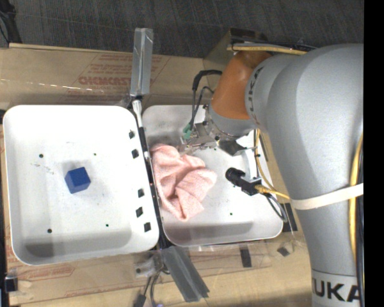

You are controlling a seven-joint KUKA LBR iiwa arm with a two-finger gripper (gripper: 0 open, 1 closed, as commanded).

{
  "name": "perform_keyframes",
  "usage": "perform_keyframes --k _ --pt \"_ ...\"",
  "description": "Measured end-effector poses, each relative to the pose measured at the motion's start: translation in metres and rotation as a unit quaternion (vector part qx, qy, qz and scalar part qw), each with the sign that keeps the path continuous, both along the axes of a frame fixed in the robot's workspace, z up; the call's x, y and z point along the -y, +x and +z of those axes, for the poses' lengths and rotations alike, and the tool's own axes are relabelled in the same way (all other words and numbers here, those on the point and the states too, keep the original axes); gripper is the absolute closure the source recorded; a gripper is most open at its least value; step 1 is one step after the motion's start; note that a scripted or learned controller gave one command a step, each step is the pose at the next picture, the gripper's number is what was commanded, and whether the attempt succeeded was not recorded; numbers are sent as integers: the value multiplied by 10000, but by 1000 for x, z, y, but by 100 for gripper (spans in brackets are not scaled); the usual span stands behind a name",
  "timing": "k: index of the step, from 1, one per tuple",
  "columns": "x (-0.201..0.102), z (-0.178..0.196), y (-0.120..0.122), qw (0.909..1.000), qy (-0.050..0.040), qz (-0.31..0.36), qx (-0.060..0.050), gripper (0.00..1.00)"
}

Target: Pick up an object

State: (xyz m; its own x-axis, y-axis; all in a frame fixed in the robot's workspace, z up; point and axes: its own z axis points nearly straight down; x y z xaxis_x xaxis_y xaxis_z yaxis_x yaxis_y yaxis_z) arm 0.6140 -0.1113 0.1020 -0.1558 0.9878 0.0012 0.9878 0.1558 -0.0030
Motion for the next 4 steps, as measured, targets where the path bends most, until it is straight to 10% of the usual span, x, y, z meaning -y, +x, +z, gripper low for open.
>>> perform_keyframes --k 1,2,3,4 --pt "0 0 0 10000 1 2 -1 0" --pt "0 -10 30 9994 -4 345 15 0" --pt "17 -10 -26 9964 3 845 1 0" --pt "71 -9 43 9955 -2 950 16 0"
